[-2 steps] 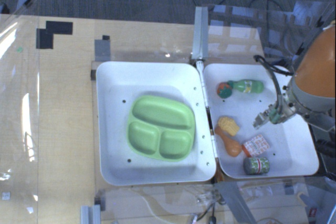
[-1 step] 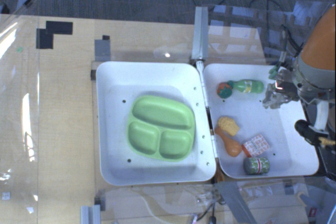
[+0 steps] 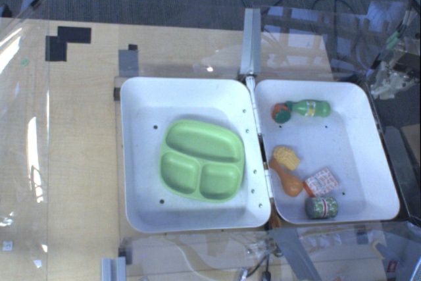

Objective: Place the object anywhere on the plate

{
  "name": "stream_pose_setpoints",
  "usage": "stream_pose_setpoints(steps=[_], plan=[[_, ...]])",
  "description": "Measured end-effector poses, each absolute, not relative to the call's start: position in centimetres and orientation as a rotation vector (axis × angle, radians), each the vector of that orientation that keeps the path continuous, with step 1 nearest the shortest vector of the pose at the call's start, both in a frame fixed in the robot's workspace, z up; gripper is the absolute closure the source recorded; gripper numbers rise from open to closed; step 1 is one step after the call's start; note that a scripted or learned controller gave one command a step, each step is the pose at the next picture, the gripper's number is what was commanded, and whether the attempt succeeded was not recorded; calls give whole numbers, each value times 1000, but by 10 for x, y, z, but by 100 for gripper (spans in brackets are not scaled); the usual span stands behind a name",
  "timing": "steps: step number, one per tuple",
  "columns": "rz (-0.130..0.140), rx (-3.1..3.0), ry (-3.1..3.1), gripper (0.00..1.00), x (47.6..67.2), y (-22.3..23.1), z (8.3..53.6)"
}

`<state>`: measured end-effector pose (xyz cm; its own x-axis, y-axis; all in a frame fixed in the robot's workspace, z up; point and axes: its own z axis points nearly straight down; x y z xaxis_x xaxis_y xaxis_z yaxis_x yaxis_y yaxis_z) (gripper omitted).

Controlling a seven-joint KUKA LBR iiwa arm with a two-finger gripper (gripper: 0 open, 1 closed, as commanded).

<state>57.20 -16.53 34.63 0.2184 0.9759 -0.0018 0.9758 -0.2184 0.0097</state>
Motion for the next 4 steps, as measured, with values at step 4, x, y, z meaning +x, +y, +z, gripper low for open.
stream_pose_setpoints(steps=[4], plan=[[4, 2768, 1485, 100, 638, -121, 151]])
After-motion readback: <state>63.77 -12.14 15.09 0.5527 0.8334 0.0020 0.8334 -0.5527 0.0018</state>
